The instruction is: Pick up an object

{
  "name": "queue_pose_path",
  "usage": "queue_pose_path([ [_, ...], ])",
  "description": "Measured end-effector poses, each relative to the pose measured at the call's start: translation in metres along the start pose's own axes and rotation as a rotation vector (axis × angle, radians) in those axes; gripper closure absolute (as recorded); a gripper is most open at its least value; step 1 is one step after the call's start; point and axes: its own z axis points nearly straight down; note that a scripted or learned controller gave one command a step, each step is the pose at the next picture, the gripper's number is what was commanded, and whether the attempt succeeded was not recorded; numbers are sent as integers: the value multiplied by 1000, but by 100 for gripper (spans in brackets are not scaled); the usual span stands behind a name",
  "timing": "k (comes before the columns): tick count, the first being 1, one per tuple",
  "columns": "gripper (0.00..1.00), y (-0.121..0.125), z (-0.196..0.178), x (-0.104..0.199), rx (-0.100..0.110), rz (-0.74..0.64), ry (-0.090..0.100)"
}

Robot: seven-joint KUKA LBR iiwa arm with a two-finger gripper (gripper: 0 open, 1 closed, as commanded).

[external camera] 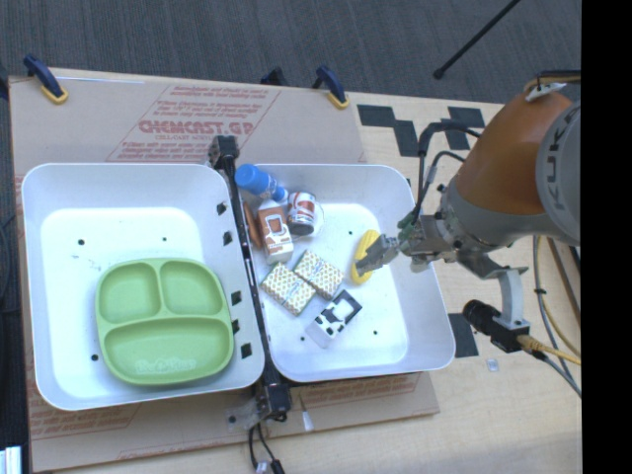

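Gripper [378, 256]: reaching into the right bin [420, 339], its tips overlapping a yellow object [366, 255]; grip state is not showing clearly.
Yellow object: small, curved, possibly banana-shaped, lying near the bin's right wall.

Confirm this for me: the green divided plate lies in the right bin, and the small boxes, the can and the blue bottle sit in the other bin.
Not right. The camera view shows the green divided plate lying in the left bin. The small boxes, the can and the blue bottle sit in the other bin, the right one.
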Motion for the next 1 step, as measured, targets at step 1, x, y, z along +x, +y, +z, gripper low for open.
queue_pose_path([
  [1,0,2,114,19,4,-1,1],
])
